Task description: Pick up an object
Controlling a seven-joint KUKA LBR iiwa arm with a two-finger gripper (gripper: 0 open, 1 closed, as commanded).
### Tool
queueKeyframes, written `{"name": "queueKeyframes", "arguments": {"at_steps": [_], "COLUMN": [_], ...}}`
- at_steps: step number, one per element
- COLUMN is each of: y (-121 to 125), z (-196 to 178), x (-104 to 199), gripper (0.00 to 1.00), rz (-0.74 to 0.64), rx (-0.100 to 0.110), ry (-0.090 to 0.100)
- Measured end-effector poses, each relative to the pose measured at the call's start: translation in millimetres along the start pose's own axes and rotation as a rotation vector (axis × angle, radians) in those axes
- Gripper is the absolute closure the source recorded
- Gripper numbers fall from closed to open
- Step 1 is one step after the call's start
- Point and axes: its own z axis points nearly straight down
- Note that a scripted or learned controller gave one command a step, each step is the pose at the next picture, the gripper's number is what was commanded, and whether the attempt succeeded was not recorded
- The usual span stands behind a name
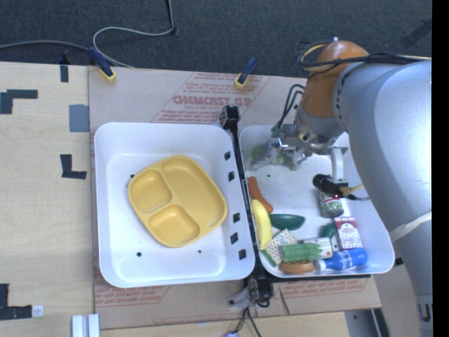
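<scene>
The gripper (280, 152) hangs low at the top of the right bin (382, 248), and I cannot tell how its fingers stand or if they hold anything. To do this step well, I think it should drop straight over one toy, such as the banana (262, 221) by the left wall, and squeeze its middle. I count two bins, one yellow tray (177, 200) in the left bin (112, 209), one banana and one blue bottle (344, 260).
</scene>
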Motion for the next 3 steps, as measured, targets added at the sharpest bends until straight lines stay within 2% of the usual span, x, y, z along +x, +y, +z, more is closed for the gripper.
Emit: {"name": "queueKeyframes", "arguments": {"at_steps": [1,2,3], "y": [-2.4,-0.9,-1.8], "z": [-7.6,-8.9,-18.0], "x": [-0.1,0.1,0.2], "gripper": [1.00,0.00,1.00], "rz": [-0.001,-0.001,-0.001], "rx": [0.010,0.002,0.005], "ry": [-0.001,-0.003,-0.004]}}
